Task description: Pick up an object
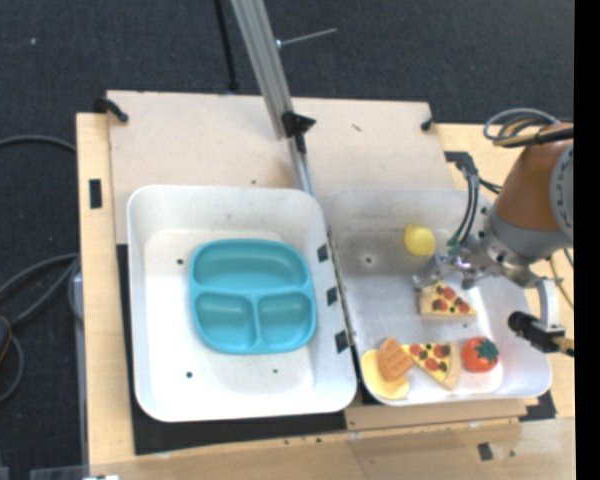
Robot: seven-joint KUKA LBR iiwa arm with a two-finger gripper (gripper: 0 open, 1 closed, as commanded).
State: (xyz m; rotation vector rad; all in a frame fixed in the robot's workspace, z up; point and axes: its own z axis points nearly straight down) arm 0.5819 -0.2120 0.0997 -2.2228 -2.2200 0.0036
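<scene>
In the right bin lie a yellow ball, a pizza slice, a second pizza slice, an orange bread-like piece on a yellow disc, and a red tomato. My gripper hangs low in the bin, just above the upper pizza slice and right of the yellow ball. Nothing shows between its fingers.
The left bin holds a turquoise divided tray. A slanted metal post rises from the back of the bench between the bins. Cables run along the arm at the right edge.
</scene>
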